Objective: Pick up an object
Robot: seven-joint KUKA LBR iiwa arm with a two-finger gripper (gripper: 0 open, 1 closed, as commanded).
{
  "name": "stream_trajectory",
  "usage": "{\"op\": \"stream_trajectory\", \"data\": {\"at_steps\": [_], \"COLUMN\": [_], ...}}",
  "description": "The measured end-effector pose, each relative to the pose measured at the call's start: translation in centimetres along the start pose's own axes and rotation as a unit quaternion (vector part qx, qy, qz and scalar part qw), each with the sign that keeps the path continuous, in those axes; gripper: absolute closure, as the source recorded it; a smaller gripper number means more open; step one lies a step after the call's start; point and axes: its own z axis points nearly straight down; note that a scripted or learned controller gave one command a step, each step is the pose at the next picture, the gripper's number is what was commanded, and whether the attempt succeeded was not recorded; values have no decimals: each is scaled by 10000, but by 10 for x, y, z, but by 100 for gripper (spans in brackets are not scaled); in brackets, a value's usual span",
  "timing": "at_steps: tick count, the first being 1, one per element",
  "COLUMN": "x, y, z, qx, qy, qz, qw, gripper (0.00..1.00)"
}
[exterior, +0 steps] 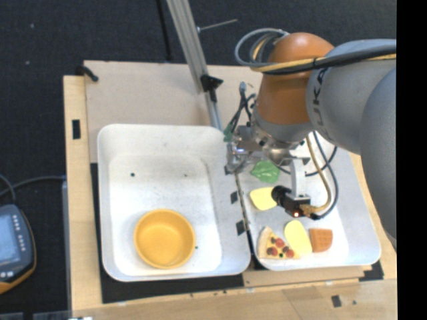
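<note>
Nearest us, a yellow bowl (pixel 164 237) sits alone in the left bin (pixel 160 165), toward its front edge. At the front of the right bin (pixel 350 212) is a cluster: a pizza slice (pixel 275 245), a yellow oval piece (pixel 297 237) touching it, and an orange block (pixel 320 239) just beside the oval.

Further back in the same bin lies a yellow wedge (pixel 262 199), and just behind that a green piece (pixel 265 173).

The claw (pixel 241 160) hangs low over the back left corner of the right bin, by the wall shared with the left bin and just beside the green piece. We cannot tell whether it is spread or pressed together; wrist hardware and cables clutter it. We see nothing pinched in it.

The arm (pixel 293 79) rises behind it and covers the back of the bin and the counter (pixel 133 89) beyond.

Step, as we judge it: the approach, with no grasp made yet. The likely target is the green piece, the closest thing to the claw. The next move calls for shifting the claw off the bin wall to centre over that piece, then going straight down and closing on it. The yellow wedge sits close by, so there is some risk of nudging it.
</note>
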Motion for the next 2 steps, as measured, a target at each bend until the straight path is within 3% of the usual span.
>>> {"op": "stream_trajectory", "data": {"at_steps": [1,2], "x": [46,43], "y": [-19,-18], "z": [-12,-11], "qx": [-7,-9], "qy": [11,4], "qz": [-13,19], "qw": [10000,10000], "gripper": [100,0]}}
